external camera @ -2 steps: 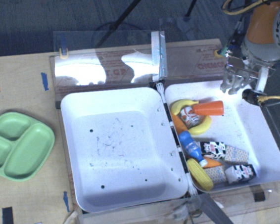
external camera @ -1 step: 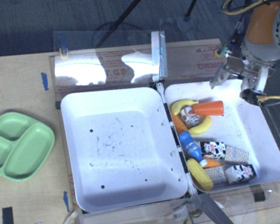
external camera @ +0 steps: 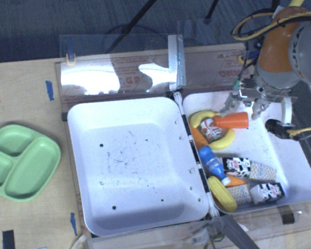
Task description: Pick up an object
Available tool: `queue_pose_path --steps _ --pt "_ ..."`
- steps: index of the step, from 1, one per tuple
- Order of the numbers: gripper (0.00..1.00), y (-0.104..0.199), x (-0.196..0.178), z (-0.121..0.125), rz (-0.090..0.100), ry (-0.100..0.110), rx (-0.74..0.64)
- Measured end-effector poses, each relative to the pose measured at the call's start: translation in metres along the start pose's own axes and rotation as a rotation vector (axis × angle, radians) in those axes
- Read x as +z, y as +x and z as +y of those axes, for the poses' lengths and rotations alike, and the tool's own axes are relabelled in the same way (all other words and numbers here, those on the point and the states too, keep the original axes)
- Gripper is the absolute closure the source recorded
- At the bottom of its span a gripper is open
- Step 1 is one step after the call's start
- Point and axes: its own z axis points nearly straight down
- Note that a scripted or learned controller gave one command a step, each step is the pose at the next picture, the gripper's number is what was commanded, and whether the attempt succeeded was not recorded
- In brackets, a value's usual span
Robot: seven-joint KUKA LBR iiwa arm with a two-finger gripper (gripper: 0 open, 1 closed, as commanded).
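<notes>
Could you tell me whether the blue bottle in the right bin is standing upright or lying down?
Lying down. The blue bottle lies on its side along the right bin's left wall, lengthwise, beside the corn cob.

camera: fixed overhead | slanted down | both bins point(external camera: 126, 113) in frame | arm point(external camera: 286, 52) from right

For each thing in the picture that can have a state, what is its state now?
gripper: above the right bin's far end, holding nothing that I can see.
orange bottle: lying on its side, on the banana.
banana: lying curved against the can.
blue bottle: lying on its side.
corn cob: lying flat.
green divided plate: upright on the bench.
</notes>
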Motion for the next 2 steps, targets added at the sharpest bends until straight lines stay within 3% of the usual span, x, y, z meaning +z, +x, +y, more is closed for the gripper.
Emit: queue_pose_path --steps 1,2 --pt "0.0 -0.025 0.01 -0.023 0.0 -0.001 0.338" --pt "0.0 -0.07 0.025 -0.03 0.02 -0.039 0.214"
